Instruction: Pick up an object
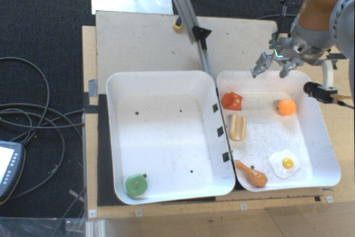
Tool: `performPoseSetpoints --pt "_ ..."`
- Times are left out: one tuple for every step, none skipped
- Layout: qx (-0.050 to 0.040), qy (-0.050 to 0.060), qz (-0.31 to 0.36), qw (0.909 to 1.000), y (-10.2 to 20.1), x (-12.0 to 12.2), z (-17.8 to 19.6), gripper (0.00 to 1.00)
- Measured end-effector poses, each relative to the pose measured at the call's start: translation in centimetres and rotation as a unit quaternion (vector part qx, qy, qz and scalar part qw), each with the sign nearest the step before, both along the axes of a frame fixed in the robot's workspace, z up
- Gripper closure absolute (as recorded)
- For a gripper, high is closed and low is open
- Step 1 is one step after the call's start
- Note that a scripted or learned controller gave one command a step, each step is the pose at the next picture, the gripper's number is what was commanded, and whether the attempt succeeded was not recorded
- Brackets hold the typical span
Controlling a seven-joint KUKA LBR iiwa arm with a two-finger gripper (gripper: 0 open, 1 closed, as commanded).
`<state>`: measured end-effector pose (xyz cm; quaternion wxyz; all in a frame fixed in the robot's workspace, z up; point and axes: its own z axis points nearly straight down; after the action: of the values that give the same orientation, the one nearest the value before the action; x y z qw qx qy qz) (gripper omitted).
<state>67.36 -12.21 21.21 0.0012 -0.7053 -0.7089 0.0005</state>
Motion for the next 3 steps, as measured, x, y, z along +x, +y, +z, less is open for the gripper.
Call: performPoseSetpoints --pt "-0.0009 -0.002 0.001 1.0 0.0 0.1 0.3 0.0" --pt "-0.0002 0.0 0.001 1.0 0.6 0.3 -5.8 0.0" --pt "-0.0002 -0.002 0.0 1.0 1.1 -0.5 -10.7 0.0"
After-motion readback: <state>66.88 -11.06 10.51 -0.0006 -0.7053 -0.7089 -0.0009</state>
